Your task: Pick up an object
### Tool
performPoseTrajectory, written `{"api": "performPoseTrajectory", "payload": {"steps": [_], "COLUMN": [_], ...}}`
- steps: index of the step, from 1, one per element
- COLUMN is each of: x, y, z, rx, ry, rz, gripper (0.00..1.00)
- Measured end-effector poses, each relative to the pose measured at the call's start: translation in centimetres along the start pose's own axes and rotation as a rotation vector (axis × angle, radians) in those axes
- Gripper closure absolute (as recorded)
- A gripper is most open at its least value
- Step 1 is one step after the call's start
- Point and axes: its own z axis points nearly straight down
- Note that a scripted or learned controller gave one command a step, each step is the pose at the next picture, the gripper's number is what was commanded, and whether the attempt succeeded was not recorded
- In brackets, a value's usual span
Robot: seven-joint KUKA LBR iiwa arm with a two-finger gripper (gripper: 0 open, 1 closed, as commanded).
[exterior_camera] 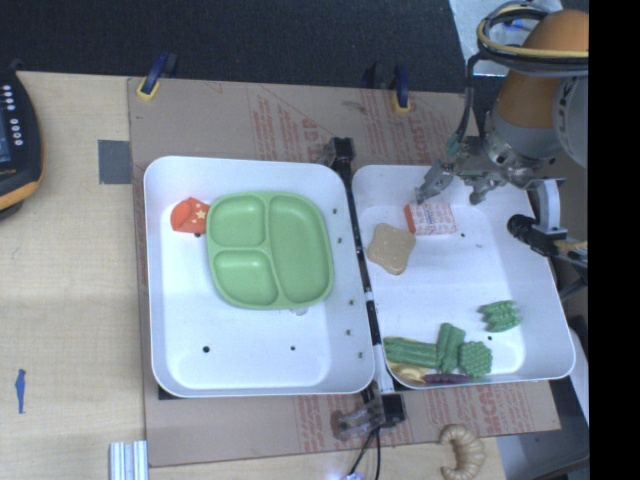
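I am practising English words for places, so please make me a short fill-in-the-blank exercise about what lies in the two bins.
1. The green divided plate lies in the ____ bin.
2. The red object touches the plate's ____ edge.
3. The tan piece of toast lies in the ____ bin.
4. The gripper hangs above the small red and ____ packet.

Missing words: left; left; right; white
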Motion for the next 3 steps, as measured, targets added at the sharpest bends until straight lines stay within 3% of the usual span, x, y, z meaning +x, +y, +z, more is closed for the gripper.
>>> {"api": "performPoseTrajectory", "payload": {"steps": [1, 2, 3], "x": [-1.5, -6.1, -7.0], "y": [-11.4, -15.4, -8.3], "z": [1.9, 6.3, 6.5], "rx": [0.009, -0.002, -0.009], "ry": [0.004, 0.001, 0.001], "rz": [0.009, 0.009, 0.004], "gripper": [0.00, 0.00, 0.00]}}
